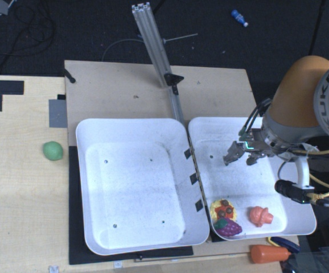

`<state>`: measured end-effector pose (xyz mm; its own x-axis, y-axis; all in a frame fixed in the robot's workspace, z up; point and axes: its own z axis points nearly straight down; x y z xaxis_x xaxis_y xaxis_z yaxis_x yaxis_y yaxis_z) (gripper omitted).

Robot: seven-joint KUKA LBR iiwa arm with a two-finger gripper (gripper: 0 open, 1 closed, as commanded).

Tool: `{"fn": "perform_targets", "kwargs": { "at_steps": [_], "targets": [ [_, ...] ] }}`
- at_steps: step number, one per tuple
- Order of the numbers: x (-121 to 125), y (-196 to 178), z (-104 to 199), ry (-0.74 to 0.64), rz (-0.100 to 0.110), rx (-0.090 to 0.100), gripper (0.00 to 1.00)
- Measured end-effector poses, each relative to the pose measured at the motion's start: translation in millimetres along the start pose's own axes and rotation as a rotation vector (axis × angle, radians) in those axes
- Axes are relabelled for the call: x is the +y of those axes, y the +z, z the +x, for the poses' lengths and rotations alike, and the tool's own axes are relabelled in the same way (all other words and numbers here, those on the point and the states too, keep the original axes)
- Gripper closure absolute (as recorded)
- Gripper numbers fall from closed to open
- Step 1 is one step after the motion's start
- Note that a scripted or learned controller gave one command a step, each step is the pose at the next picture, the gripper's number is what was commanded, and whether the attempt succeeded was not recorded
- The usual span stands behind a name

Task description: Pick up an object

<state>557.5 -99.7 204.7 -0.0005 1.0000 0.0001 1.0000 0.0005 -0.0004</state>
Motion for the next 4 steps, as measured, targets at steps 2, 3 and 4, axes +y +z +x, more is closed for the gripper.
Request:
{"fn": "perform_targets", "kwargs": {
  "at_steps": [2,3,4],
  "targets": [
    [1,43,2,-0.001,0.004,0.0,0.0],
    [1,105,1,0.0,0.006,0.0,0.0],
    [2,113,1,0.001,-0.002,-0.001,0.0]
  ]
}}
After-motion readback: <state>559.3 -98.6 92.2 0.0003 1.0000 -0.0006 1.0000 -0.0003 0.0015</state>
